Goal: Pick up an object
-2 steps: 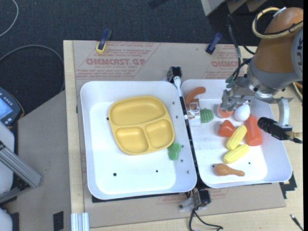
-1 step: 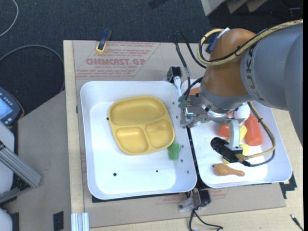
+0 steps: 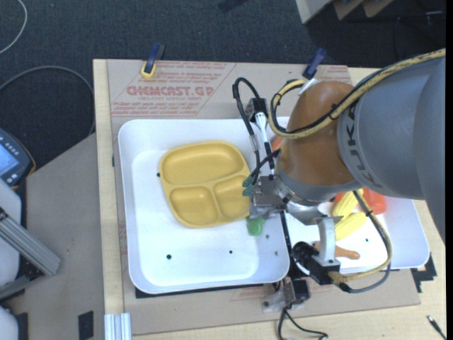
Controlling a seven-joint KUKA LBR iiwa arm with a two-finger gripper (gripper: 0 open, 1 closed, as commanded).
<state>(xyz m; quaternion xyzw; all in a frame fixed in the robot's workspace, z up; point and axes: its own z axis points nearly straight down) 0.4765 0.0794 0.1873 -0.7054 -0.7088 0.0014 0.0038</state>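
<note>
My fingers (image 3: 256, 214) hang low over 1 small green object (image 3: 255, 226) beside the yellow tray (image 3: 204, 183) in the left bin (image 3: 141, 211), placed for grasping; whether they are open or closed I cannot tell.

Robotics lab, test-bench setup. Board (image 3: 177, 83) stamped CHEMCAST clamped at back edge with clips (image 3: 151, 61); two white bins (image 3: 134, 211) on top. Loose cables (image 3: 248, 105) taped along arm (image 3: 382, 133). Aluminium rail (image 3: 25, 243) at left, dark carpet (image 3: 85, 20) below.
</note>
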